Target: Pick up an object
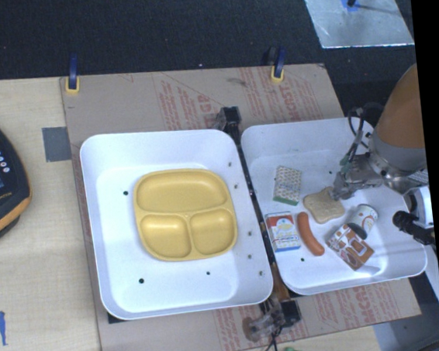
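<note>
Gripper (343, 183) low at flat tan bread slice (323, 206), right white bin (293, 280)

The arm (401, 124) reaches in from the right, its orange band showing at the right edge above a grey wrist; the wrist slants down and to the left; the gripper (339, 189) hangs low at its end, metal fingers pointing leftward; how far the fingers stand apart cannot be made out.

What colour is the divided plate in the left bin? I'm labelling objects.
Yellow plate, clearest in the camera view.
</note>
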Tool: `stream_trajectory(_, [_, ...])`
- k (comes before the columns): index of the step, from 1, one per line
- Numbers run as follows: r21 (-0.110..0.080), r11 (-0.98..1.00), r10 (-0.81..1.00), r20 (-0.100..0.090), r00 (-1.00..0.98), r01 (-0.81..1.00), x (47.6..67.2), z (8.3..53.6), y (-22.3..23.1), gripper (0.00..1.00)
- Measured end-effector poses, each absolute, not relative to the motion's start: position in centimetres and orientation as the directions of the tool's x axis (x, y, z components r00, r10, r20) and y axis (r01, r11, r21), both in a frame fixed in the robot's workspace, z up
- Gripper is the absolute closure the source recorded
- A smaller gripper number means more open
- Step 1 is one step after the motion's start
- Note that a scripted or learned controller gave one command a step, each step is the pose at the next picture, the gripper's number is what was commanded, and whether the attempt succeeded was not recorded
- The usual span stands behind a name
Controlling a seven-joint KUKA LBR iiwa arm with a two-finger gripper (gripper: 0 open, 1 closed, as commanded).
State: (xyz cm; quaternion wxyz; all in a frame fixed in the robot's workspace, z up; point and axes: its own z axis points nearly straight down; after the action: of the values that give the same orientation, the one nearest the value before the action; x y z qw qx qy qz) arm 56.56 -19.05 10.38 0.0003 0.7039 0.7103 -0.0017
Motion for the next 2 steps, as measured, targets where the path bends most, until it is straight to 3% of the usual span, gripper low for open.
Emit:
stream_trajectory(1, [-0.005,0.006,1.0,-0.001,-0.006,1.0,54.5,10.1,-17.3,1.0])
stream_trajectory(2, [-0.006,0.008,1.0,-0.002,-0.008,1.0,54.5,11.1,-17.4,1.0])
